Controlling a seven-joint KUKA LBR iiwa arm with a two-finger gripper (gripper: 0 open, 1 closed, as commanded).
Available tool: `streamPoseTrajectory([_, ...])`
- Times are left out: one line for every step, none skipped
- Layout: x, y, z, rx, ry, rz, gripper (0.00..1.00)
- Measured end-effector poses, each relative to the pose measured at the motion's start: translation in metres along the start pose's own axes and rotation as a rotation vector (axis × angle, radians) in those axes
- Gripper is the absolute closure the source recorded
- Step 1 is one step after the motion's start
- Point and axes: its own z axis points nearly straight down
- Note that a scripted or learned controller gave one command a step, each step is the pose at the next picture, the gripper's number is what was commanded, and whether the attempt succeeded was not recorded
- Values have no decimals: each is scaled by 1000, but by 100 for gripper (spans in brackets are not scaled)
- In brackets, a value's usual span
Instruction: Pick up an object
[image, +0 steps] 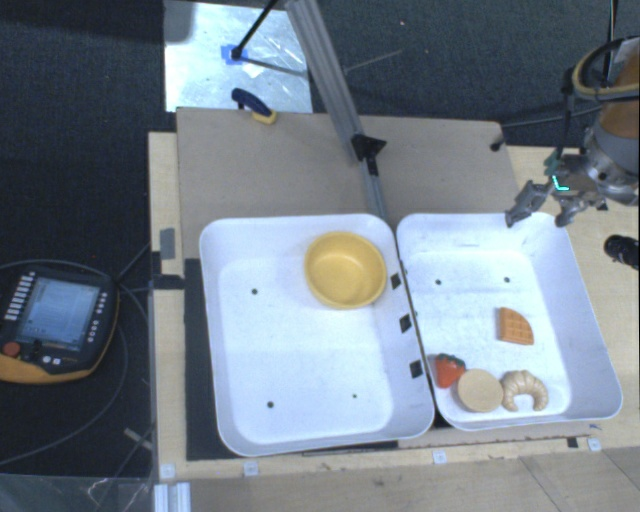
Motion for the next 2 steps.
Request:
streamPoseTrajectory([0,0,0,0,0,0,0])
streamPoseTrajectory([2,-7,59,4,1,1,0])
